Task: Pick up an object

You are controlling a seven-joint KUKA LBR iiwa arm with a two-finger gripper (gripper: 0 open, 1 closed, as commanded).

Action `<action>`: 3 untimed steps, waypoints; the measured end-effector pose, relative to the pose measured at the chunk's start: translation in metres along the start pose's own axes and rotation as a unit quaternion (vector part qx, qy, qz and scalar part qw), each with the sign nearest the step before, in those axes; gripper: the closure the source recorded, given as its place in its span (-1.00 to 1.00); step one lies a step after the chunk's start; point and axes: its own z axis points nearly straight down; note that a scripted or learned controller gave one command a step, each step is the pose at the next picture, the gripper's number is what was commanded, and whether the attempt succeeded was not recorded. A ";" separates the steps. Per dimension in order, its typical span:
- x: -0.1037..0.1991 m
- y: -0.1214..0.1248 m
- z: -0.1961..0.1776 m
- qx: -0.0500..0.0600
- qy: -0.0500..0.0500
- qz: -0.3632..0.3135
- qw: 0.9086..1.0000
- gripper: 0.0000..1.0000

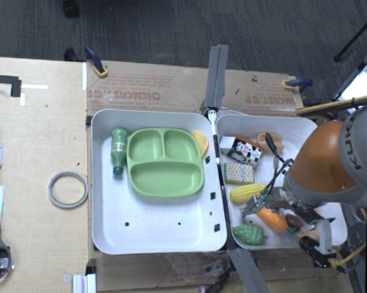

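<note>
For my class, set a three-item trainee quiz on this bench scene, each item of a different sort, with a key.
1. True or false: the green divided plate lies in the right bin.
2. Multiple choice: what lies just left of the plate in the left bin? A) green bottle B) corn cob C) carrot
3. Fill in: the end effector sits over the ____ bin, close to the corn cob and carrot.

Key: 1 false; 2 A; 3 right.
</note>
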 end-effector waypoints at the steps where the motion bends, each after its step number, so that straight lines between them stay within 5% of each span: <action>1: -0.001 0.001 -0.009 -0.001 0.000 0.002 1.000 1.00; 3: 0.048 0.079 -0.173 0.000 -0.002 0.084 0.996 1.00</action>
